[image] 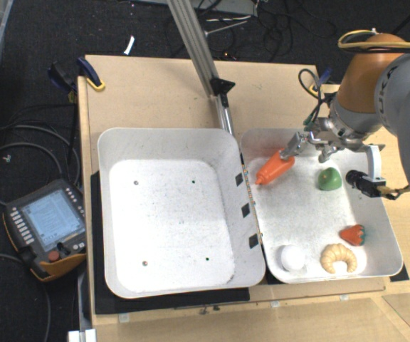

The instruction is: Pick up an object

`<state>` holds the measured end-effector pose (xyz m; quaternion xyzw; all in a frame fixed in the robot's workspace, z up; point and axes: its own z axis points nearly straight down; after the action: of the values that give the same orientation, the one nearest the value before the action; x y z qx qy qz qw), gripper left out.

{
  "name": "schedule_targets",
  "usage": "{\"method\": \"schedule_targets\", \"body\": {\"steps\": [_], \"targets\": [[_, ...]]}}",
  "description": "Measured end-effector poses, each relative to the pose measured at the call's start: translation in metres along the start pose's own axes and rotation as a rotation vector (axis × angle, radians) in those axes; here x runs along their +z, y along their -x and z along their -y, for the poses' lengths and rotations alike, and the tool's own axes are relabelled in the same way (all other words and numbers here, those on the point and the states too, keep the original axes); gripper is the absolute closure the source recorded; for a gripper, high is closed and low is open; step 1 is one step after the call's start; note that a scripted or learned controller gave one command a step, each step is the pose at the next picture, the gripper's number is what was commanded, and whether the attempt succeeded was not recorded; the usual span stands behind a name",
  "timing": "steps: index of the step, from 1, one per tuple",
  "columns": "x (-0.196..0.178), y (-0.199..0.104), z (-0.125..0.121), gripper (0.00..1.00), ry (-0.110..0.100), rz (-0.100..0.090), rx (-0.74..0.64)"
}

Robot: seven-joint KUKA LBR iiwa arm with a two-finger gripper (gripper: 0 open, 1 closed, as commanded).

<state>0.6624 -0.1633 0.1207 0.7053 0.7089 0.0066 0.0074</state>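
Two shallow white bins are seen side by side on the desk (155, 84). The left bin (169, 212) shows a bare, speckled floor. The right bin (312, 205) carries five items.

The arm (386, 84) is seen reaching in from the right, with the orange band above the wrist near the far right corner of the desk. The gripper (288, 152) is positioned over the far part of the right bin. One finger is seen extending down-left to the thick end of the orange carrot (274, 169), which appears to be touched or pinched there. Whether the carrot sits between both fingers cannot be told, and the opening of the fingers cannot be judged from this slant.

The carrot lies tilted near the far left corner of the right bin, its narrow tip pointing toward the divide between the bins. A green round object (328, 179) lies near the middle of the far half, just beside the gripper body. A red strawberry-like item (353, 234) is noted near the right edge. A croissant (339, 258) rests at the near right corner, and a white round object (292, 257) lies near it along the near edge.

A teach pendant (46, 226) is recorded on the floor to the left of the desk.
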Motion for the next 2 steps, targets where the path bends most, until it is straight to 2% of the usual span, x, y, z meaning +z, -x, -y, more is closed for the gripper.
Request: {"method": "schedule_targets", "body": {"steps": [1, 2], "targets": [[-0.009, 0.0, 0.0, 1.0, 0.001, 0.0, -0.001], [-0.06, 0.004, -0.012, 1.0, -0.013, 0.001, 0.002]]}}
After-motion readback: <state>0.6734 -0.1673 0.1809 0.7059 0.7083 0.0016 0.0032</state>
